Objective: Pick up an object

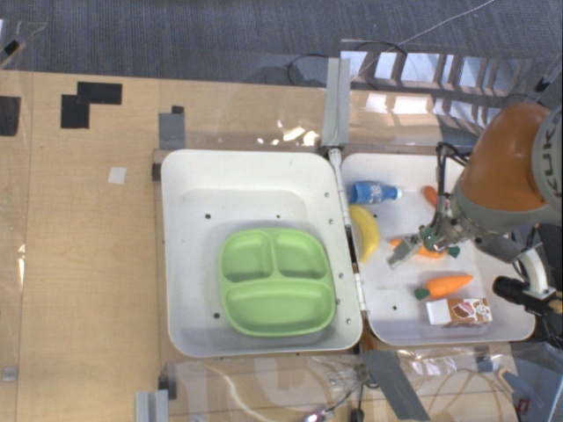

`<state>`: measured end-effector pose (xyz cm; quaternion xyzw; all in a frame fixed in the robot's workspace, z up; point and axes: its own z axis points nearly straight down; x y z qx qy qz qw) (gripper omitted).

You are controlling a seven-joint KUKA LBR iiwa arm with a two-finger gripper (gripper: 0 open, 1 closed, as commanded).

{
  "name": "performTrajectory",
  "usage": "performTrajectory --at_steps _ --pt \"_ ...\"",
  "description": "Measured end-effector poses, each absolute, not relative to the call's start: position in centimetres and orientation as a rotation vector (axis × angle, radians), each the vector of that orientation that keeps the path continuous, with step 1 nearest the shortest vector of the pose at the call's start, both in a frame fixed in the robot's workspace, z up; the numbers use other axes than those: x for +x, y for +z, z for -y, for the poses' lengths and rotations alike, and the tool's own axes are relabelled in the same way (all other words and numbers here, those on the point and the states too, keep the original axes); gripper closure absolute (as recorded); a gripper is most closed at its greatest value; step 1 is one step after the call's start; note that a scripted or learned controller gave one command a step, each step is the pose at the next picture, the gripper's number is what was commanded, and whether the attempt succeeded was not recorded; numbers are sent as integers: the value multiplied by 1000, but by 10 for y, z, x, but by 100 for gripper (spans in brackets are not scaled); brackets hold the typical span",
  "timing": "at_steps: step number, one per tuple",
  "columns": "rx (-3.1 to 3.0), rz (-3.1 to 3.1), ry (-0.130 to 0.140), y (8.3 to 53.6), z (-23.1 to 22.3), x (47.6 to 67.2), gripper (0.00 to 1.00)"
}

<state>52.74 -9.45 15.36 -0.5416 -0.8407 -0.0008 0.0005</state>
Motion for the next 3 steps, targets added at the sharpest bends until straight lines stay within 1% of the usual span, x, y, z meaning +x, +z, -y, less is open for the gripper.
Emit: performTrajectory --at_steps 1,2,3 --pt "-1904 2502 -4 236 51 558 0" --pt "-1622 2717 -15 110 123 546 0" --pt "-1735 2634 -11 90 108 603 0"
